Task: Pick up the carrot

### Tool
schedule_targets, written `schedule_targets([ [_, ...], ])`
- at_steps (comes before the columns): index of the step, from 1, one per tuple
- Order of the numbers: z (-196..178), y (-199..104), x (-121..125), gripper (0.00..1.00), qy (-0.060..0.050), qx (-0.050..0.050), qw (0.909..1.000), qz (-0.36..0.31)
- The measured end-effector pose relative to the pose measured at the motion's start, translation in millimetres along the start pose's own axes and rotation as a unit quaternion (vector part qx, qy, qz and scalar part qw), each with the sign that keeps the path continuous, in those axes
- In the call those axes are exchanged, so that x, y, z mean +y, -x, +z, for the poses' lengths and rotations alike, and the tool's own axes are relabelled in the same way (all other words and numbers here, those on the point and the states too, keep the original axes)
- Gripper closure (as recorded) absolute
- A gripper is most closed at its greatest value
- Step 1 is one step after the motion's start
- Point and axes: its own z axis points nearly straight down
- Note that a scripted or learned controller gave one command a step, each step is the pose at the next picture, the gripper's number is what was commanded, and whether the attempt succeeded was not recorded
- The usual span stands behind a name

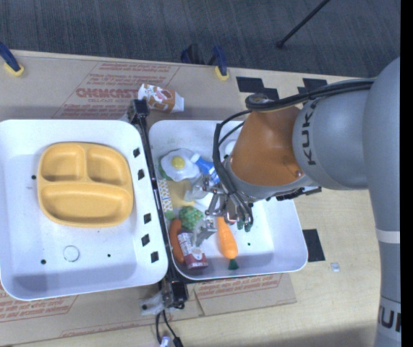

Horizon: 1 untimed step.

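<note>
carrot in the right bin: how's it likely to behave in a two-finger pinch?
The carrot looks like smooth moulded plastic, so probably stiff and light. Its tapered, rounded body may slip along the pads or roll if nudged. It lies close beside other toy food, so the gripper might bump those.

carrot [226,241] hemmed by broccoli [190,216] (left)

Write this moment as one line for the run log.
gripper: over right bin | carrot: lying in bin, beside gripper | grasp: unconfirmed
</note>
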Motion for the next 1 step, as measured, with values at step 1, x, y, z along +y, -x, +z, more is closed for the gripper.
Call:
schedule_targets([
  [1,-2.5,-43.0,-18.9,0.00,0.001,-0.015,0.9863,0.164],
])
